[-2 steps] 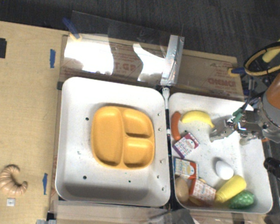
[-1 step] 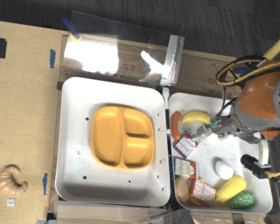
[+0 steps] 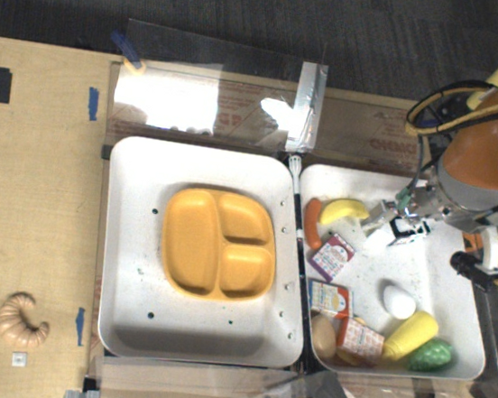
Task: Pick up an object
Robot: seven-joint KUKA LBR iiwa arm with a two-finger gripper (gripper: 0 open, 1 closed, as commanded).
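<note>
My gripper hangs over the upper part of the right bin, just right of a yellow banana. An orange hot dog lies along the bin's left wall. Below them sit a purple snack packet, a small carton, a white egg, a yellow corn-like piece, a green piece, a red-and-white packet and a tan piece. Nothing shows between the fingers.
The left bin holds an orange divided tray. A tan croissant-like toy lies on the bench at lower left. A clear plastic panel stands behind the left bin. The arm's orange band is at upper right.
</note>
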